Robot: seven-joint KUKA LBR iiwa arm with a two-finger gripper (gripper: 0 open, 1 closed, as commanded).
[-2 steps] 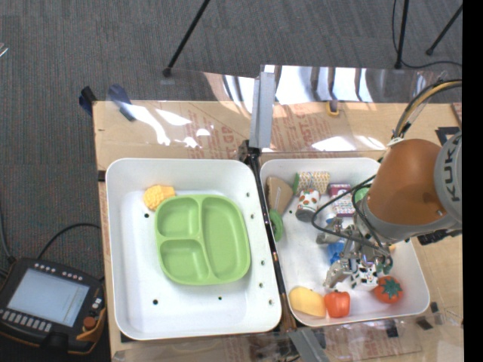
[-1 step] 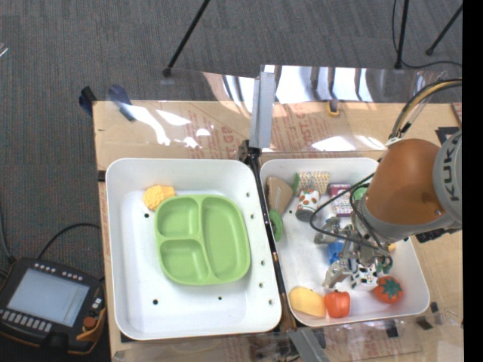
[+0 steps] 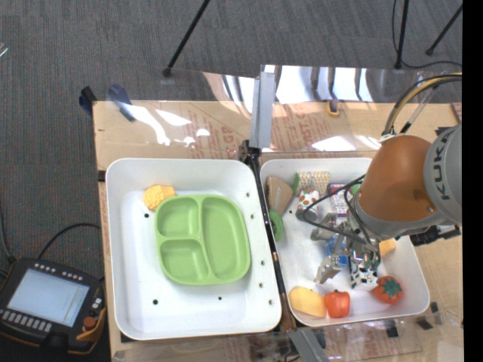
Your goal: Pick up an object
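Observation:
My gripper (image 3: 332, 256) hangs low inside the right bin (image 3: 419, 277), under the arm's orange band. Toys lie around it: a black-and-white cow figure (image 3: 364, 276) just to its right, a small blue piece (image 3: 343, 262) touching or under it, and a yellow block (image 3: 387, 246) further right. Along the bin's near wall sit a yellow lemon-like toy (image 3: 307, 300), a red pepper (image 3: 337, 303) and a red tomato (image 3: 387, 289). At the far left of this bin are a brown piece (image 3: 279, 191), a waffle-like piece (image 3: 313, 179), a spotted toy (image 3: 307, 199) and a green piece (image 3: 276, 225).
The left bin (image 3: 124, 277) holds a green divided plate (image 3: 202, 238) and a yellow corn-like toy (image 3: 157, 196) by its far-left corner. A metal post (image 3: 261, 111) rises behind the wall between the bins. A teach pendant (image 3: 49, 302) lies on the floor at the left.

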